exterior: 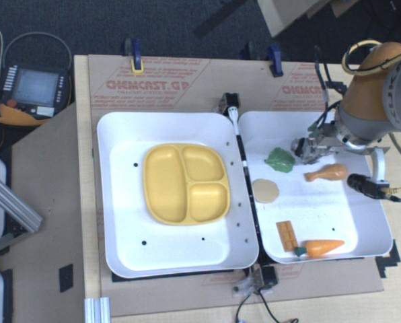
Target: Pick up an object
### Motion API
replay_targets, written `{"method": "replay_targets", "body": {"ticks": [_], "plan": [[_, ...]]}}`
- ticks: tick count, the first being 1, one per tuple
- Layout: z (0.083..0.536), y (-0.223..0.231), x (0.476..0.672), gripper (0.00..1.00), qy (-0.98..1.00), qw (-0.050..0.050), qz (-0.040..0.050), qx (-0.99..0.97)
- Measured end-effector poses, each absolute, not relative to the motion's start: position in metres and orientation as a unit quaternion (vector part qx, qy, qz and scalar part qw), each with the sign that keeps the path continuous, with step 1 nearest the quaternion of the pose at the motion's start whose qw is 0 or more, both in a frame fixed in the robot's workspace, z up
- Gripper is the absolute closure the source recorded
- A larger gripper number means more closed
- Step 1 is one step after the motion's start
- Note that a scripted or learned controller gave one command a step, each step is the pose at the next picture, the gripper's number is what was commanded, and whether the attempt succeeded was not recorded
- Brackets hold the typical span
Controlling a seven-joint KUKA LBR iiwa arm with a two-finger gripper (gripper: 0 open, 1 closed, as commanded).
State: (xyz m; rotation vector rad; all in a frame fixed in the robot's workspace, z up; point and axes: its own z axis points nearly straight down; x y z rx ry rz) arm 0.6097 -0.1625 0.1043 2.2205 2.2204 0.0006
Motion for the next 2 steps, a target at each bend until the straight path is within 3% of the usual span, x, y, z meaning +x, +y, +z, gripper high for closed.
{"method": "replay_targets", "body": {"ticks": [2], "plan": [[0.197, -0.173, 0.606, 1.0, 0.707, 0.003, 0.0012, 0.707]]}}
